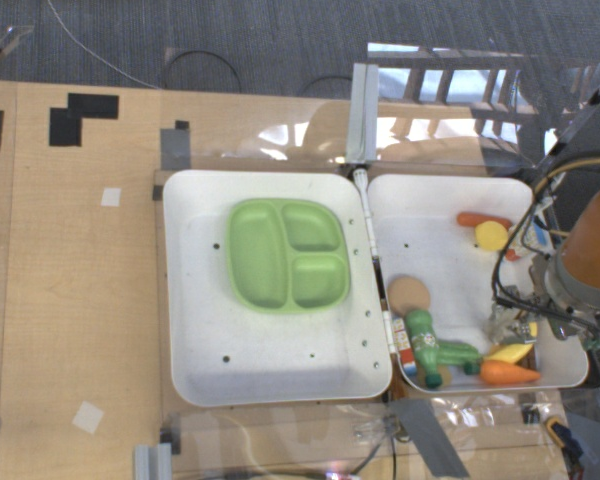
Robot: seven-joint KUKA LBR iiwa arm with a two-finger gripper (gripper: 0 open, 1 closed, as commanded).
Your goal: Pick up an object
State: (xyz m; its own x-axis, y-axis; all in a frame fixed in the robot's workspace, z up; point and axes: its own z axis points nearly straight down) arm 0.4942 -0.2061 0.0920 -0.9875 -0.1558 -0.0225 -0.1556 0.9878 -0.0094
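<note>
Gripper (pixel 515 326) hangs low at the right bin's (pixel 420 203) near corner, right above the yellow piece (pixel 510 352) and carrot (pixel 507 373); its grip state, I cannot tell.

A wooden counter (pixel 70 298) carries two shallow white bins side by side. A green divided plate (pixel 286 254) lies flat near the middle of the left bin (pixel 200 358), its three compartments bare. Black squares (pixel 80 116) mark the counter's far left corner. Small pale tags (pixel 88 417) lie on the wood toward its near left edge.
</note>
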